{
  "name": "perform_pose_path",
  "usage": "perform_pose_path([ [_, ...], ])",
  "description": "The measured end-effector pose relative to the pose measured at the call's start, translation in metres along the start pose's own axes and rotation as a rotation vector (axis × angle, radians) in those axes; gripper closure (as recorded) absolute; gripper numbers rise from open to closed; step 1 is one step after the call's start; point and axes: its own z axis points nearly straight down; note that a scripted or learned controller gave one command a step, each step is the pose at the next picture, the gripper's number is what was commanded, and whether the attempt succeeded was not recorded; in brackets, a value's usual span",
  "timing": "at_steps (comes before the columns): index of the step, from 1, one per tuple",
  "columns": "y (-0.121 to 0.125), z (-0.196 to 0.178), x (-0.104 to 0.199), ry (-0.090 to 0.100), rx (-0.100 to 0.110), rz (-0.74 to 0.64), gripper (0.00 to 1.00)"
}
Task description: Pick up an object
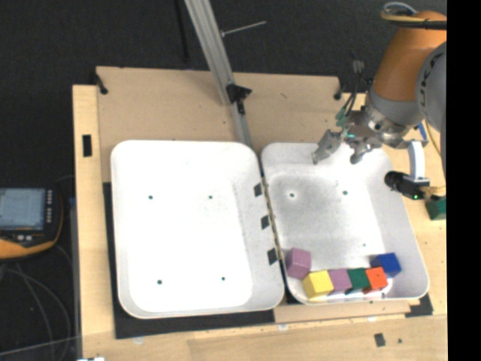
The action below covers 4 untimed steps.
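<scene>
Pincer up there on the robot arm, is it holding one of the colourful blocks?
No, the pincer holds nothing. Its fingers are spread with only white bin showing between them. The blocks all sit at the bin's near edge.

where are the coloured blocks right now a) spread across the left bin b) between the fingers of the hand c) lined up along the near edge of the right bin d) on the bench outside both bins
c: the blocks sit in a row along the near edge of the right bin, while the hand hangs over that bin's far edge, apart from them.
</scene>
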Motion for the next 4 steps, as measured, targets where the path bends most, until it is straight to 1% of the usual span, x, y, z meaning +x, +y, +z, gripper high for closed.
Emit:
perform_pose_path([
  [1, 0.001, -0.012, -0.001, -0.003, -0.002, -0.006, 1.00],
  [2, -0.022, 0.095, 0.052, 0.002, 0.008, -0.001, 1.00],
  [3, -0.088, 0.109, 0.042, 0.000, -0.004, 0.007, 1.00],
  [4, -0.128, -0.146, 0.053, -0.001, -0.011, -0.001, 1.00],
])
